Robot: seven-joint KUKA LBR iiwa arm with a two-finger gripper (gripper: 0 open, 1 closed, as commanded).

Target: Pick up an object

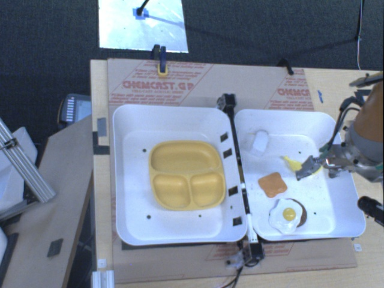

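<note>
two shallow white bins are seen side by side on the desk (198, 77), which is covered with printed cardboard.

the arm (367, 128) is seen reaching in from the right, grey with an orange band above the wrist. the tool (307, 168) is placed low over the right bin (345, 218), near its middle. its dark tip is pointed left. whether its fingers are open or closed cannot be told from this slant, and nothing can be seen between them.

things noted relative to the tool:
- a small yellow piece (291, 162) is found just to the left of the tip, touching it or nearly so; which cannot be told.
- an orange toast-like slab (273, 185) lies flat, near, to the lower left.
- a toy fried egg (287, 215), white with a yellow yolk, is seen below the tool, resting on a dark round patch.
- a pale translucent object (260, 141) lies to the upper left, close to the bin's far-left corner; its form is too faint to be named.

further left, well apart from the tool, the left bin (132, 221) is seen. a yellow divided plate (185, 174) with three compartments lies flat at its centre.

a black divider (235, 161) with clips runs between the two bins.
</note>
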